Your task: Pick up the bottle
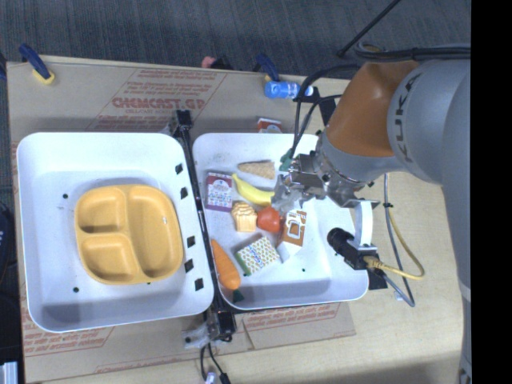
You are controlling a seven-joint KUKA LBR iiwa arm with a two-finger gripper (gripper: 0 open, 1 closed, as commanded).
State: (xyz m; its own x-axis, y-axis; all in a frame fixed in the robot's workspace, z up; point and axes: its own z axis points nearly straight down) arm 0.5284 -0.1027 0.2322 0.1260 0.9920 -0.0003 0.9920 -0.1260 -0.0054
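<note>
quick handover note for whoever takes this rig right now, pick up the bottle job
Pincer: low over the right bin, above the pile of toy food; it is not clear whether it holds anything.
Things: banana, red tomato, carrot and small boxes lie in the right bin. A yellow divided plate sits in the left bin.
Bottle: I cannot pick one out for certain among the items.
Done: no pick confirmed.
Left: find the bottle, grasp it, lift it.

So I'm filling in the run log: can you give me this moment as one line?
stage: reaching | hand: low in right bin, over banana and tomato | left bin: yellow tray | bottle: not identified
</note>
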